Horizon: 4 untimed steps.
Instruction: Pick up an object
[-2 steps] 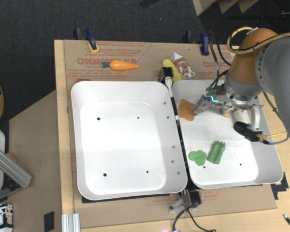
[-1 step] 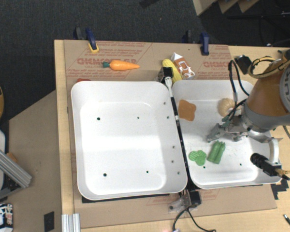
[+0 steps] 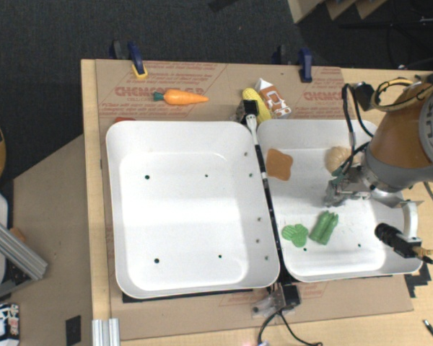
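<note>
In the right white plastic bin [image 3: 346, 269], your nearest items are a flat green leaf-shaped piece [image 3: 296, 234] beside a ridged green pickle-like toy [image 3: 323, 228]. The gripper [image 3: 340, 192] hovers just above them; whether its fingers are apart, you cannot tell. Farther: a tan bread slice [image 3: 279, 164] and a beige round lump [image 3: 338, 157].

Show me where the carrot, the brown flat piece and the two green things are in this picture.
carrot [image 3: 182, 98], camera view, middle of its orange body.
brown flat piece [image 3: 279, 164], camera view, centre of its top face.
green leafy piece [image 3: 296, 234], camera view, its middle.
green long piece [image 3: 323, 228], camera view, mid-length.
</note>
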Tool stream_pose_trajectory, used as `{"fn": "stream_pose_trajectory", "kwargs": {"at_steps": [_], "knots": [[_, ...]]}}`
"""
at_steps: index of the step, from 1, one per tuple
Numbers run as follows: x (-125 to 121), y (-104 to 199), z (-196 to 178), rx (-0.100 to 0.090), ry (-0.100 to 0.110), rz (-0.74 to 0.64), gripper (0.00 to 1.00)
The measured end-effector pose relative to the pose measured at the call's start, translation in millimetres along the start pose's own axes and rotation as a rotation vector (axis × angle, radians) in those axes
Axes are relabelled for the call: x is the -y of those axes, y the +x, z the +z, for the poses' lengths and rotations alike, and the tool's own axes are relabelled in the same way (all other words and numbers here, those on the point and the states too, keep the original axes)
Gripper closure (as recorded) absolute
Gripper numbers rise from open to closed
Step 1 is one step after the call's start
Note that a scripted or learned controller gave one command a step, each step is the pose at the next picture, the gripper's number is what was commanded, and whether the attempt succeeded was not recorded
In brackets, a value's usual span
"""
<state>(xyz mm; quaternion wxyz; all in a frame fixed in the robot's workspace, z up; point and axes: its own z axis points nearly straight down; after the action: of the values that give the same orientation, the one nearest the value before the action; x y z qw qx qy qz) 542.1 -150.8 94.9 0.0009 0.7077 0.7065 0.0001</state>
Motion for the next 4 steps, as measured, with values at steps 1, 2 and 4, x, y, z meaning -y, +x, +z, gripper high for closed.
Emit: {"fn": "stream_pose_trajectory", "kwargs": {"at_steps": [1,2,4], "knots": [[-56.0,75.8,-166.0,0.0,-0.019,-0.012,1.0],[-74.4,178.0,-249.7,-0.004,-0.012,-0.013,1.0],[-72.0,381.4,-284.1,-0.006,-0.006,-0.011,1.0]]}}
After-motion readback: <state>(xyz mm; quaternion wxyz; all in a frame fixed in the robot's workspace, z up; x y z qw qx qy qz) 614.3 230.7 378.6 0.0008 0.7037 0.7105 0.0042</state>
